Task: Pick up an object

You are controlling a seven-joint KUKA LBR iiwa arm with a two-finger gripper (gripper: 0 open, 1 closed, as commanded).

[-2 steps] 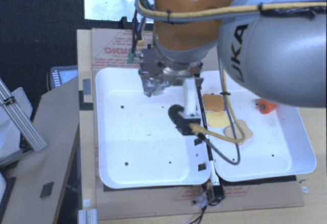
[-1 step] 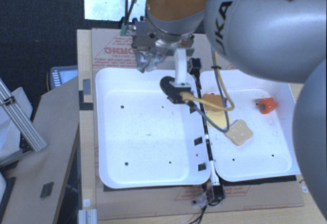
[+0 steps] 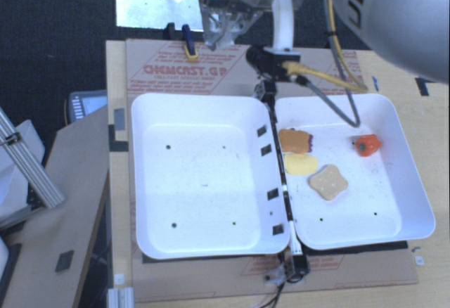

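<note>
Gripper (image 3: 219, 38) up high at the back of the bench, hanging over the cardboard sheet (image 3: 183, 71) behind the two bins, and nothing sits between its fingers; whether they are spread or closed, I cannot tell from this angle. Left bin (image 3: 204, 173) offers bare white floor. All the candidates lie in the right bin (image 3: 394, 222): an orange-and-purple piece (image 3: 295, 140) tight against the dividing wall, a flat yellow disc (image 3: 301, 164) just below it, a tan toast-shaped block (image 3: 328, 182) beside that, and a small red-orange piece (image 3: 366, 145) off on its own. My read: that lone one offers the cleanest approach, well clear of walls and neighbours.
</note>
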